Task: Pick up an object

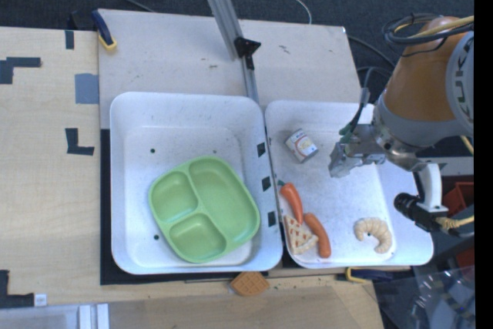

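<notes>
Evidently nothing lifted yet. Pincer (344,163) hovering over right bin (339,200) near its right edge, fingers' spread unclear, nothing seen between them. Candidates lying in bin: small can (302,145) toward far-left corner, carrot (292,202), sausage (318,234), croissant (374,233) along near edge. Whole grasp remaining.

Even, fairly bright overhead light, soft shadows, mild glare on the white bins (123,166), perhaps slightly soft focus.

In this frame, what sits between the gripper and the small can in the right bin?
Nothing: in the camera view, bare white bin floor separates the gripper from the small can in the right bin.
</notes>
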{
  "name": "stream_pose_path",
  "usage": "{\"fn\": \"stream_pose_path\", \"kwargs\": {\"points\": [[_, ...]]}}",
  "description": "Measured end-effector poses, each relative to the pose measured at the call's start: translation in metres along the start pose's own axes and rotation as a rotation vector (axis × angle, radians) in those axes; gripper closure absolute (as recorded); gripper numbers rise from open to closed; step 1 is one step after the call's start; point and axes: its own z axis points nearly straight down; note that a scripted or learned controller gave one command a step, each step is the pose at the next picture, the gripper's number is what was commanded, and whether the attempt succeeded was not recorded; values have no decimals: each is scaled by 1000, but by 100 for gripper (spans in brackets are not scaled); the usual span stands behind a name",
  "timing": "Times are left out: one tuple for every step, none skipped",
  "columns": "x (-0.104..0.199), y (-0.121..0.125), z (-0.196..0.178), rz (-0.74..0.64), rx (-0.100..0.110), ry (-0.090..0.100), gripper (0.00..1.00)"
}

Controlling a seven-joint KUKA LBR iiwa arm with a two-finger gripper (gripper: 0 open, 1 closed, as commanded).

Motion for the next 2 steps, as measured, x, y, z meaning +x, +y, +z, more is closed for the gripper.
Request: {"fn": "stream_pose_path", "kwargs": {"points": [[46,26,0,0,0,0,100],[91,35,9,1,2,-1,100]]}}
